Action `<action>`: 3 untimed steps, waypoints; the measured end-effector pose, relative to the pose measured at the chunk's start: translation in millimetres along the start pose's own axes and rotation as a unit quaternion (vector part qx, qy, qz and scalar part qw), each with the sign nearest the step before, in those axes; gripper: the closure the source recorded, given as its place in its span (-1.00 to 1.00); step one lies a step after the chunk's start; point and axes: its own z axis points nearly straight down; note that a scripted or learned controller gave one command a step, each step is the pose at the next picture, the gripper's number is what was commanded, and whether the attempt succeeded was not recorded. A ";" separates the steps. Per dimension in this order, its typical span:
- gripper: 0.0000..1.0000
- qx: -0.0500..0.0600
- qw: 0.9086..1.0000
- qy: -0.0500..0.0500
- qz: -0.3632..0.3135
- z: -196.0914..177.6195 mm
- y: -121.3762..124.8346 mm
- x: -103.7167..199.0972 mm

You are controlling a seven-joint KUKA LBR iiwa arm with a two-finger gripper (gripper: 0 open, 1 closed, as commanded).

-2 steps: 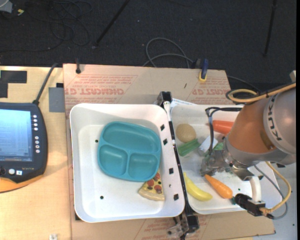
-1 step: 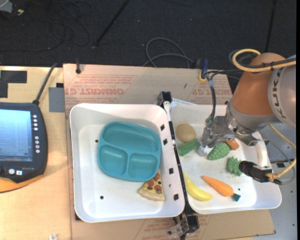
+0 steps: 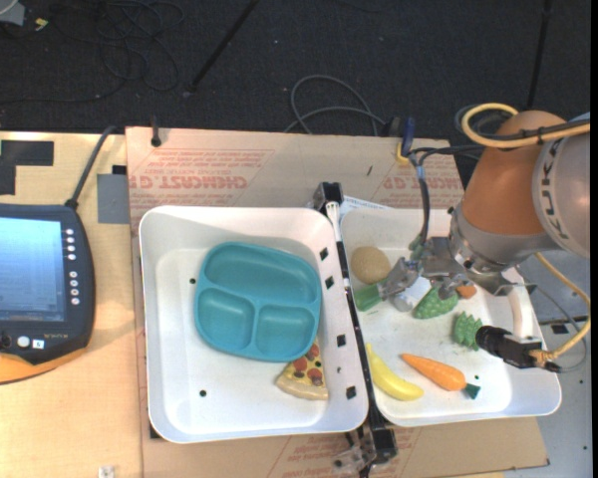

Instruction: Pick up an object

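Observation:
The right bin (image 3: 538,396) holds a tan potato-like lump (image 3: 370,263), a yellow banana (image 3: 392,378), an orange carrot (image 3: 436,370) and green toy vegetables (image 3: 436,304) (image 3: 466,329). My gripper (image 3: 409,285) hangs low over the upper middle of that bin, just right of the tan lump and above a small green piece (image 3: 368,298). A green vegetable lies right beside its fingers; nothing shows clearly between them. The left bin (image 3: 169,267) holds a teal divided plate (image 3: 259,300) and a pizza slice (image 3: 305,374).
The grey-and-orange arm (image 3: 518,202) covers the right bin's upper right part. A black divider (image 3: 341,307) runs between the bins. A screen device (image 3: 30,277) sits at far left on the bench. Cardboard (image 3: 239,172) lies behind the bins.

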 end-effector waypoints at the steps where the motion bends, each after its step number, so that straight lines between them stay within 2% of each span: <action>1: -1.00 -0.011 1.000 -0.002 -0.001 76.8 20.8 -66.0; 3: -1.00 -0.013 1.000 -0.002 -0.003 79.8 34.1 -80.3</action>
